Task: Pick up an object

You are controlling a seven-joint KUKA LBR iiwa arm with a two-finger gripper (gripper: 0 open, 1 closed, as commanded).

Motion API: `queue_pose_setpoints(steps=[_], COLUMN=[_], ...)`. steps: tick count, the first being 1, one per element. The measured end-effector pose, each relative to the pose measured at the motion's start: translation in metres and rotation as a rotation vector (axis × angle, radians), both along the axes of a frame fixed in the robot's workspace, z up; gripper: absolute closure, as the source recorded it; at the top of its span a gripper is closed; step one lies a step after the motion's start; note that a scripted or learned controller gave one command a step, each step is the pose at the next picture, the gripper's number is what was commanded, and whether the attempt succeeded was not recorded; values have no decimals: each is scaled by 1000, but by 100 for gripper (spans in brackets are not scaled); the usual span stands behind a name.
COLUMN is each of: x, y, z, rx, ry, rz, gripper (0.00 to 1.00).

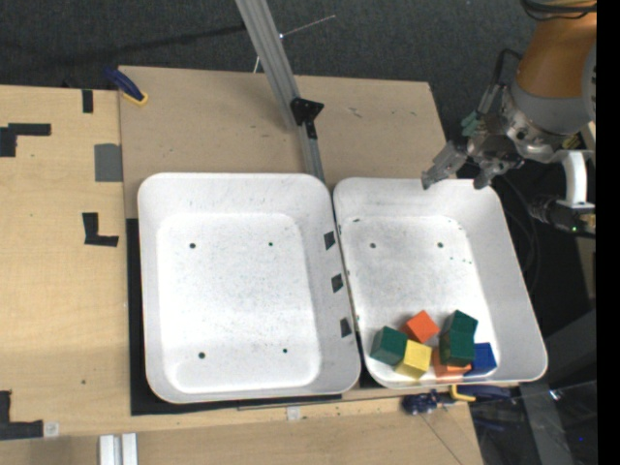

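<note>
Blocks [431, 345] are heaped in the near corner of the right bin [504, 250], overlapping so that some are partly hidden; green, orange, yellow and blue cubes are seen. Gripper [453, 172] is held spread apart, nothing between its fingers, above the bin's far edge.

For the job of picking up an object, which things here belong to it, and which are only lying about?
Belong to the job:
gripper
orange block
yellow block
green blocks
blue block
right bin

Lying about:
left bin
blue clamp
metal pole
</note>
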State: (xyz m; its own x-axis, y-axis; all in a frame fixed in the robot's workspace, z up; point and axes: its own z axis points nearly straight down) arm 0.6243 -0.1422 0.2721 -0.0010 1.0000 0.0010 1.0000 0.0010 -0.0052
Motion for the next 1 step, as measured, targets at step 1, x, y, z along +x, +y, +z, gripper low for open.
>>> queue_pose_setpoints(steps=[1], x=[1], y=[0], z=[3], rx=[-1], ry=[-4], rz=[1], gripper=[0])
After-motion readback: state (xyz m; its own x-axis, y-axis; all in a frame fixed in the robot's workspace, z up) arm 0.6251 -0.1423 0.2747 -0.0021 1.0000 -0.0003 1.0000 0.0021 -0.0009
